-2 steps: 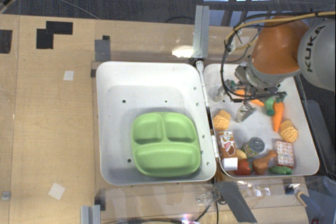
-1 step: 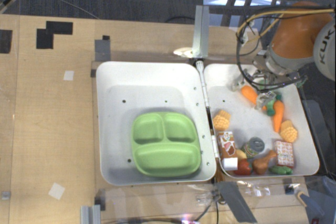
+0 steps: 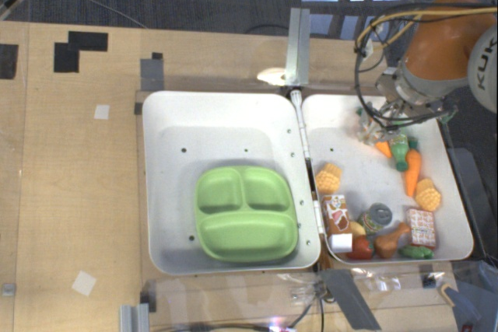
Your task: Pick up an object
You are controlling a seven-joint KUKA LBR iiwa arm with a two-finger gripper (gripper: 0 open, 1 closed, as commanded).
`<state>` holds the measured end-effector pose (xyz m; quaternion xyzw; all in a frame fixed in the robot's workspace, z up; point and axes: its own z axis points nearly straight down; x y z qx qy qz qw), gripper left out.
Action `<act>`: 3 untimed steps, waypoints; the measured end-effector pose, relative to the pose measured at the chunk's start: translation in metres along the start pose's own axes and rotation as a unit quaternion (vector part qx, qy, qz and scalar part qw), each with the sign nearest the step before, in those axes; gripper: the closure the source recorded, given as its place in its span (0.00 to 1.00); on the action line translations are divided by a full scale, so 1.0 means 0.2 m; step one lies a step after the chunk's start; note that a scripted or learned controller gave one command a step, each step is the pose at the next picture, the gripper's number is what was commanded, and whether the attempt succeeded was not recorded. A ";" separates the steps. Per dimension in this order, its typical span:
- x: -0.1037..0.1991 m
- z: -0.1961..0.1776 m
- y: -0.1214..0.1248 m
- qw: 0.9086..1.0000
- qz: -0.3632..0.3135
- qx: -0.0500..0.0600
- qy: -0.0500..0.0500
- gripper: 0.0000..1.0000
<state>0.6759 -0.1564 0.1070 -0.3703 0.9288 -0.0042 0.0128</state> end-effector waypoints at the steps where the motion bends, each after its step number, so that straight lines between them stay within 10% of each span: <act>1: -0.12 -0.59 0.12 1.000 0.020 0.001 0.001 1.00; 2: -0.35 -1.02 0.35 0.999 0.039 -0.002 0.001 1.00; 3: -0.35 -1.07 0.35 0.999 0.041 0.000 -0.001 1.00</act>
